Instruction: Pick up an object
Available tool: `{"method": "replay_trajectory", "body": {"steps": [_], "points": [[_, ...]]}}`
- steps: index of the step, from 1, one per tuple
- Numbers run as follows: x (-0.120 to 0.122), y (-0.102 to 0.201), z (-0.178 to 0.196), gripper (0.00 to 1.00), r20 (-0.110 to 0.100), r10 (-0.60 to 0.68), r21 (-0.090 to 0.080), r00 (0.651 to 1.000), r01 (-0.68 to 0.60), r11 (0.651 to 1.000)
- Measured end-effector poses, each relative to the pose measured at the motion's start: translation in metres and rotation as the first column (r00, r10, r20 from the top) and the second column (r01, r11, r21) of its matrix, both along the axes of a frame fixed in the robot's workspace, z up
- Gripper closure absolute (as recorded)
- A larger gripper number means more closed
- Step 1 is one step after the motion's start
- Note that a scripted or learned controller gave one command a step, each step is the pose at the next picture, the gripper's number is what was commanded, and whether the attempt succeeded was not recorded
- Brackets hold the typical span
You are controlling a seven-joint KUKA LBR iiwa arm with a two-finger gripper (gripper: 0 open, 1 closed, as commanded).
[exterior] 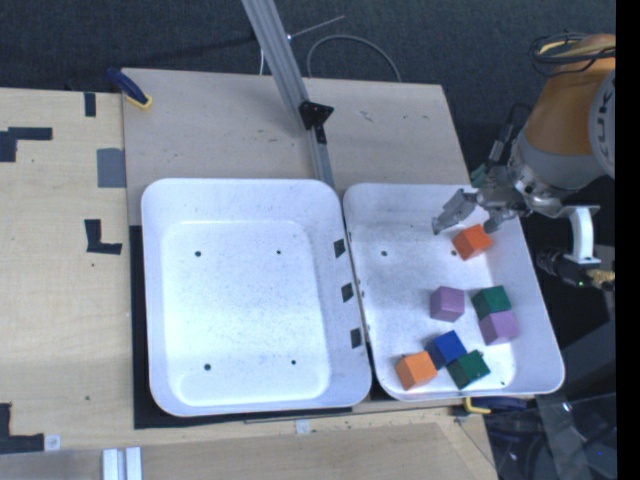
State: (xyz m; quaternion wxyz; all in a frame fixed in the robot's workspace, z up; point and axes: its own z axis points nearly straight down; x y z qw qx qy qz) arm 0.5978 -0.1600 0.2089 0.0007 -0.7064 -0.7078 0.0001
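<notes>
Two shallow white bins are being borne side by side on a pale wooden bench, the left bin [245, 293] and the right bin [400, 218]. All seven blocks are lying in the right bin: two orange, two purple, two green and one blue. The gripper [476, 211] is being held low over the right bin's far right part, directly above the upper orange block [472, 241], which is lying just below the fingertips and apart from the rest. The fingers appear to be spread, one reaching left and one right, and nothing is seen between them. The step in hand is judged to be the approach to a grasp of that block. Next, a straight descent would be called for, so that the block is straddled before the fingers are closed. The other orange block [416, 369] is lying at the near edge, touching the blue block [448, 347].
</notes>
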Motion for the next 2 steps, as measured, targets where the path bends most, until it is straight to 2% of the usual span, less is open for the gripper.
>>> {"method": "replay_trajectory", "body": {"steps": [1,2], "points": [[-0.0619,0.0037,0.1086,0.0,0.008,-0.002,-0.003,1.0,0.002,1.0],[-0.0619,0.0042,0.1036,0.0,0.0,-0.002,-0.002,1.0,0.002,1.0]]}}
